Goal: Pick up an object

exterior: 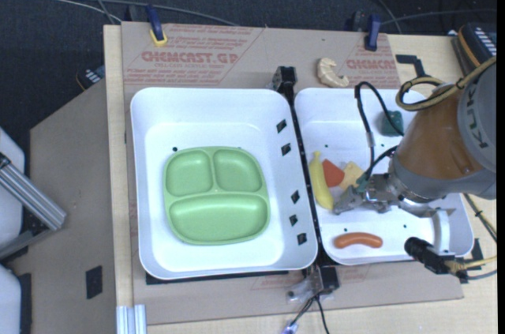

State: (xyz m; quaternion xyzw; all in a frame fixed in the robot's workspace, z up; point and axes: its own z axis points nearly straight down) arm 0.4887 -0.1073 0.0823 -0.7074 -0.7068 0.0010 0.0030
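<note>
Hot dog [358, 241]: right bin [442, 107], below banana, long axis left-right | green tray [216, 195]: left of banana | banana [320, 179]: lengthwise upright | red piece [334, 173]: right, touching | pincer [345, 202]: below banana, grip state cannot be told

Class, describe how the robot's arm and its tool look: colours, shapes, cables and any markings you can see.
The arm is thick and rounded, grey with a wide orange band and dark lettering at the frame's edge. Black and yellow cables loop above it. The tool is small, grey metal, with a green spot at its base.
</note>
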